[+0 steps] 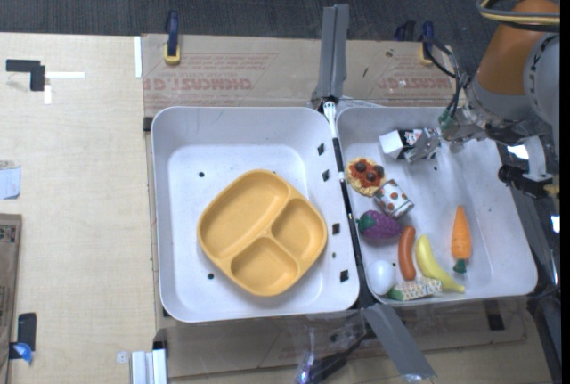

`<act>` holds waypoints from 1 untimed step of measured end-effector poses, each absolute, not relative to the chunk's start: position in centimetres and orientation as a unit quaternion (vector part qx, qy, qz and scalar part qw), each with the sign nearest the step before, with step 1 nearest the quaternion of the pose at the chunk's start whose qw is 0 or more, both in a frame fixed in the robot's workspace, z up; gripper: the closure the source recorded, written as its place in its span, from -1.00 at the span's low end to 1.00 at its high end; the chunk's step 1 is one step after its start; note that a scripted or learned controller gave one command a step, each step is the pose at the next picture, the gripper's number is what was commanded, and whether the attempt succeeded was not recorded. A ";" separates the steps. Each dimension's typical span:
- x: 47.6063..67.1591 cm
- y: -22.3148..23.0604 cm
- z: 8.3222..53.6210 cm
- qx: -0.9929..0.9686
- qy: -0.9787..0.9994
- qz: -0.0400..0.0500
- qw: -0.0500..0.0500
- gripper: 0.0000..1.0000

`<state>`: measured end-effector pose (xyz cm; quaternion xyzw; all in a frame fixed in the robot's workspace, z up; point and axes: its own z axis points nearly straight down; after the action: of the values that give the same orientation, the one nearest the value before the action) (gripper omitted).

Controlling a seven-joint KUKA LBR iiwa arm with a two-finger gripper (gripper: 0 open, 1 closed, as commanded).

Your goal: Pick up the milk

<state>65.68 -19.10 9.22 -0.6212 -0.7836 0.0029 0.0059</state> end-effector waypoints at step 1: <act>65.2 -19.1 9.2 -0.717 -0.696 0.010 0.018 -1.00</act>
<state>65.16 -19.10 9.15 -0.7173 -0.6965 0.0097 0.0180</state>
